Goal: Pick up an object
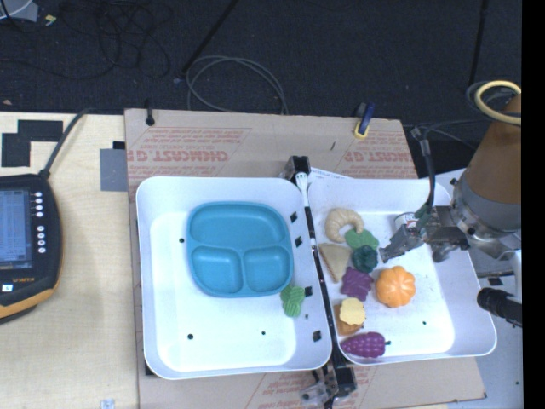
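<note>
The right bin (443, 335) holds several toy foods: a tan croissant (343, 221), a green leafy piece (363, 239), a dark green piece (365, 259), a pale wedge (334, 261), a purple block (356, 284), an orange pumpkin (395, 286), a yellow-orange piece (351, 315) and purple grapes (364, 344). My gripper (397, 247) hangs over the right bin, just above the pumpkin and right of the green pieces. I see nothing held in it.
The left bin (162, 331) carries a blue divided plate (238, 250) and a small green toy (293, 300) near the divider. A tablet (21, 237) lies at the far left. Cables run behind the bins.
</note>
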Robot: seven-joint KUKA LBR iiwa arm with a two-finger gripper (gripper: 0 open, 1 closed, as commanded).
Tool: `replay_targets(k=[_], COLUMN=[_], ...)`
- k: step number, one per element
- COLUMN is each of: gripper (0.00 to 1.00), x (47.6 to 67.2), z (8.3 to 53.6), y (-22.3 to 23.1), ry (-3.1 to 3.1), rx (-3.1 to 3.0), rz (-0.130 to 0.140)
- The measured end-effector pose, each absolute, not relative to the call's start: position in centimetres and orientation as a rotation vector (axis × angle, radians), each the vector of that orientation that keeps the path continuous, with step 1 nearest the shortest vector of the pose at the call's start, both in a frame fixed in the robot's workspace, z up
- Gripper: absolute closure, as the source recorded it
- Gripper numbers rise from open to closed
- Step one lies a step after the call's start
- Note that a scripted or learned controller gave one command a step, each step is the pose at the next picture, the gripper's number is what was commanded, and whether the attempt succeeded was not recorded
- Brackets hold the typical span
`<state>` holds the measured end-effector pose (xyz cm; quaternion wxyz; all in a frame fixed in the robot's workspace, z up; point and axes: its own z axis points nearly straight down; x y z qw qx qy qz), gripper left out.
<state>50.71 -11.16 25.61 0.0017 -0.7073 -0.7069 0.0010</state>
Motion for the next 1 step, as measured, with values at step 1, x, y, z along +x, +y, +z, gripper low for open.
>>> replay_targets(k=[1], gripper=[0.00], x=[54.19], z=[8.18], y=[-13.38], ry=[-2.220], rx=[-2.222], rz=[0.001])
